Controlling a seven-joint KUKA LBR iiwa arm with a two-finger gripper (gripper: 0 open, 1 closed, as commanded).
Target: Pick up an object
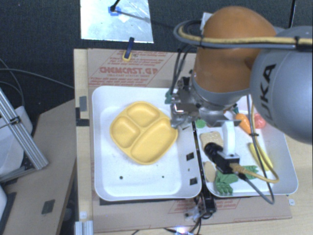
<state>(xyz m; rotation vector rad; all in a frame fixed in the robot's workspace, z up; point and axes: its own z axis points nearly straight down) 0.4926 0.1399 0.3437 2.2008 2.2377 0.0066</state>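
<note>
From the camera above the bench, two shallow white bins sit side by side on a brown cardboard sheet with red lettering. The left bin holds a yellow divided plate with three compartments. It lies flat, turned at an angle, in the upper middle of the bin.

The grey arm reaches in from the right, and its broad orange band looms over the top of the right bin. The gripper hangs low near the wall where the two bins meet, just beside the plate's right rim. From here I cannot tell whether it touches the plate, or whether it is open or closed. Nothing is visibly held.

The right bin is partly covered by the arm. A beige slice lies close to the dividing wall, with a green leafy toy near the front edge. An orange piece sits further back, with something pinkish-red just beside it.

Behind the bins, a shiny silver sheet lies on the dark floor covering.
</note>
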